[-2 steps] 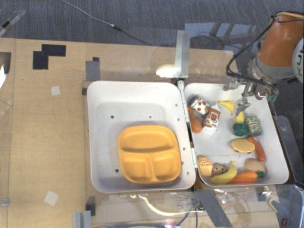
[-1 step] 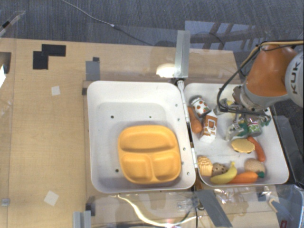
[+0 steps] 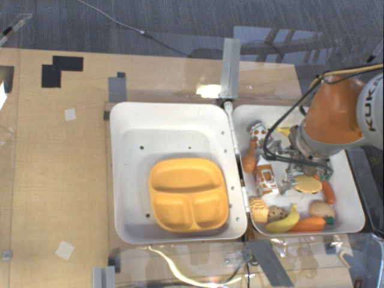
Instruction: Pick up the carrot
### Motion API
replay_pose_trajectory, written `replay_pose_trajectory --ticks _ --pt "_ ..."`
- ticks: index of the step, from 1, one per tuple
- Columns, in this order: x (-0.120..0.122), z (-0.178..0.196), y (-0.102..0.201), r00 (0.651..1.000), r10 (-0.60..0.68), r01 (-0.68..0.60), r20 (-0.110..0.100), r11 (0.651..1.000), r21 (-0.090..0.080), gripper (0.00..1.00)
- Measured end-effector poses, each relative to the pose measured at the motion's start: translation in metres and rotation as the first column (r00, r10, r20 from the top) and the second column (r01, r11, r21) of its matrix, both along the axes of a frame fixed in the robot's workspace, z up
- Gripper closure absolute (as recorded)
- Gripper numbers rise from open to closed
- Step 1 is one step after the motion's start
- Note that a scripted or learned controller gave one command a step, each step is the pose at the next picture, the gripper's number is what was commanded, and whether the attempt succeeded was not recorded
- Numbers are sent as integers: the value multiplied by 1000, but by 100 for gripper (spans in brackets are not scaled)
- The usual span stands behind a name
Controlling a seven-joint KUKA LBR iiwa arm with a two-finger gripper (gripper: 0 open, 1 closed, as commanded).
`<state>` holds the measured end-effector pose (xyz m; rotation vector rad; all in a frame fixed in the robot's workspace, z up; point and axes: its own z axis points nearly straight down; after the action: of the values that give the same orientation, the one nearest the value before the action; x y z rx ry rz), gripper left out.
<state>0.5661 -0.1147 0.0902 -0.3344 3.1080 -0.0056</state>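
The carrot is, as best I can judge, the plain orange tapered piece lying flat along the near edge of the right bin, close to that bin's near right corner. Its one end touches the tip of a yellow banana, and a brown potato-like lump sits just behind it. Two other orange pieces lie in the same bin, one by the left wall and one near the right wall, so the choice is not certain. The end effector hangs under the orange wrist over the middle of the right bin, above a small printed carton and a round tan disc, well short of the carrot; whether it is open or closed I cannot tell, and nothing shows gripped in it. The carrot looks like a play-food piece: probably light, stiff, smooth and somewhat slippery, not fragile, and likely to roll or skid if nudged. I would take it across its thicker middle, closing front to back over its short width, since the bin wall crowds the near side and the banana blocks one end. The left bin carries a yellow divided tray.
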Motion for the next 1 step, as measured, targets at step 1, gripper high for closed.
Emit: replay_pose_trajectory --ticks 1 --pt "-50 111 -34 994 111 -111 4 994 -6 0"
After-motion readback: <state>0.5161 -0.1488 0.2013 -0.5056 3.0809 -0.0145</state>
